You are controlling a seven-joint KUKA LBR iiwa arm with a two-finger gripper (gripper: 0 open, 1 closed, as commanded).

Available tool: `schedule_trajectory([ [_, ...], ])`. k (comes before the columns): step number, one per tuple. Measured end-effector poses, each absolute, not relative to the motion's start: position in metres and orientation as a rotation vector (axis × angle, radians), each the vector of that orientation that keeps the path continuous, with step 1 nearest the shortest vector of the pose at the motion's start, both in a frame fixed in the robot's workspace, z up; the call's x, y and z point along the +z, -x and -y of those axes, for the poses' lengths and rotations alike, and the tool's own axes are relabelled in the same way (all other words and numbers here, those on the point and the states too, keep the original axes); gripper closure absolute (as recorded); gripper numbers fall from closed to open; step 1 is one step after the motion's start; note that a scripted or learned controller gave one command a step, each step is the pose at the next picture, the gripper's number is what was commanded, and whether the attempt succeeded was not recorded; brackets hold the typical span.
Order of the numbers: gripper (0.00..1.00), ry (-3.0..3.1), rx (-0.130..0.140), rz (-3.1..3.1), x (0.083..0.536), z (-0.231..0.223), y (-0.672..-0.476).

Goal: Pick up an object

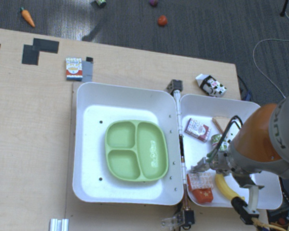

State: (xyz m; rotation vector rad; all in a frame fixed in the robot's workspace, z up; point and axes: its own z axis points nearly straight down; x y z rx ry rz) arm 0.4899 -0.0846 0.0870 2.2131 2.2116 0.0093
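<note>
Since the gripper, whose grasp I cannot tell, hangs at twelve o'clock of the red packet, it should descend squarely.

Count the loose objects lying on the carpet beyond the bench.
4: a carrot at far left, a small can left of centre, a purple piece near the middle, and a red piece just right of it.

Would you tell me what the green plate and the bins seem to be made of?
Green plate: probably moulded plastic, matte to satin; uniform pale green, rounded dividers forming three compartments, soft highlights. Bins: likely thin formed plastic, smooth white with rounded corners and faint sheen; painted metal cannot be ruled out.
</note>
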Motion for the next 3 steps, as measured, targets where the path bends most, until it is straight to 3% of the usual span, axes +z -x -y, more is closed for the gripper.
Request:
schedule_trajectory([
  [3,0.0,-2.213,0.01,-2.212,0.087,0.0846,-0.4899],
])
